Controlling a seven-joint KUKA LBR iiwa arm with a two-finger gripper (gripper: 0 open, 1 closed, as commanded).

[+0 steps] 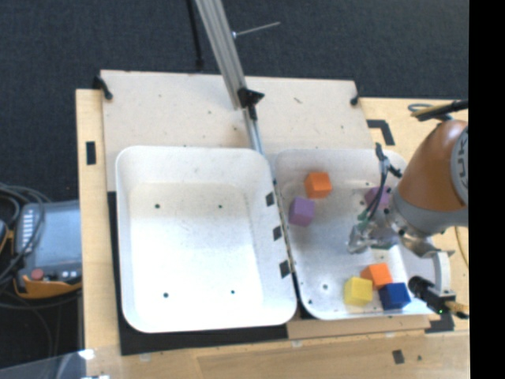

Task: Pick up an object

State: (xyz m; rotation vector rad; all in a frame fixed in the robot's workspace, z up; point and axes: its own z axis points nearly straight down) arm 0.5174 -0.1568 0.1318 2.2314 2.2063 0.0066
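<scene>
The right bin [331, 298] holds several small blocks. An orange block [318, 184] lies near its back, with a purple block [301, 211] just left of it. At the front sit a yellow block [358, 290], a smaller orange block [380, 273] and a blue block [394, 295], close together. My gripper [364, 239] hangs low over the right half of this bin, above the front cluster and to the right of the purple block. Something pale purple [377, 197] shows behind the wrist cables, partly hidden.
The left bin [197, 235] is a wide white tray beside the right one. A slanted metal pole [225, 50] rises from the bench behind the bins. A grey control pendant [43, 247] lies off the bench at the left.
</scene>
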